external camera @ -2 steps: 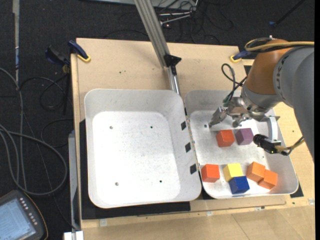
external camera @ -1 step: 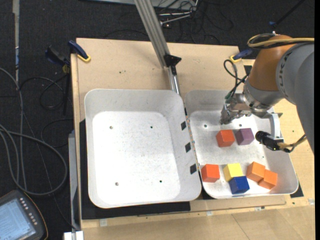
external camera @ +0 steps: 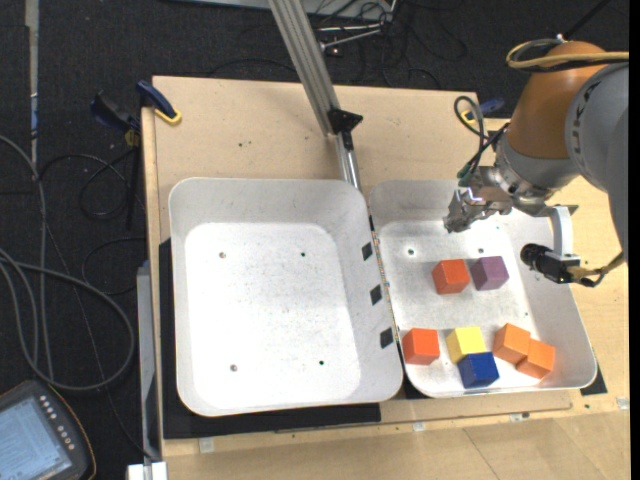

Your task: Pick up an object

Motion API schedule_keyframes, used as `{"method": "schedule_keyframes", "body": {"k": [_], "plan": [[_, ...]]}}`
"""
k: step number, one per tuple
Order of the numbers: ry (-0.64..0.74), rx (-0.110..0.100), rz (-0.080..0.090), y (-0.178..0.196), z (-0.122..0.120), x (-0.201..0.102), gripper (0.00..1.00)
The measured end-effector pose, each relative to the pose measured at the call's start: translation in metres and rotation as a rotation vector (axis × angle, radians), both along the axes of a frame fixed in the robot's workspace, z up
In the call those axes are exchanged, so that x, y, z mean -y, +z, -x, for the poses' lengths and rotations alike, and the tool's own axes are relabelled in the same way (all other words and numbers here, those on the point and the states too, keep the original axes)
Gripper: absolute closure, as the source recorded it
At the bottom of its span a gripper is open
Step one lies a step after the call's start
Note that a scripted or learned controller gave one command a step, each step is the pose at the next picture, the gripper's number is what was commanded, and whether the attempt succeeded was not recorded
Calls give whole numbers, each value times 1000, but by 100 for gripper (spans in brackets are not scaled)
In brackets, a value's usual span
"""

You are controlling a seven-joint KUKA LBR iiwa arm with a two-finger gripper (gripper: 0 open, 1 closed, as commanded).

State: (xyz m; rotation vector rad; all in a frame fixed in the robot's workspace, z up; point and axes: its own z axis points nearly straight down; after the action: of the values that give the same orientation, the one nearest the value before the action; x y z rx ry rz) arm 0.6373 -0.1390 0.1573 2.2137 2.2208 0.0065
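Observation:
The right bin (external camera: 420,238) holds several blocks. An orange block (external camera: 451,276) and a purple block (external camera: 489,272) sit side by side near its middle. Along the front lie an orange block (external camera: 421,345), a yellow block (external camera: 464,342), a blue block (external camera: 479,369) and two orange blocks (external camera: 526,350) touching each other. My gripper (external camera: 462,214) hangs over the back part of this bin, behind and slightly right of the middle orange block, with nothing seen between its fingers.
The left bin (external camera: 265,288) stands beside the right one, with black clips along their shared edge. A slanted metal pole (external camera: 305,53) crosses the back of the bench. Blue-and-yellow clamps (external camera: 150,103) sit at the bench's back left corner.

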Motion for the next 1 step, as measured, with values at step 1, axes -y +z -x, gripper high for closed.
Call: {"method": "schedule_keyframes", "body": {"k": [1], "plan": [[-1, 0, 0, 46, -2, 0, 100]]}}
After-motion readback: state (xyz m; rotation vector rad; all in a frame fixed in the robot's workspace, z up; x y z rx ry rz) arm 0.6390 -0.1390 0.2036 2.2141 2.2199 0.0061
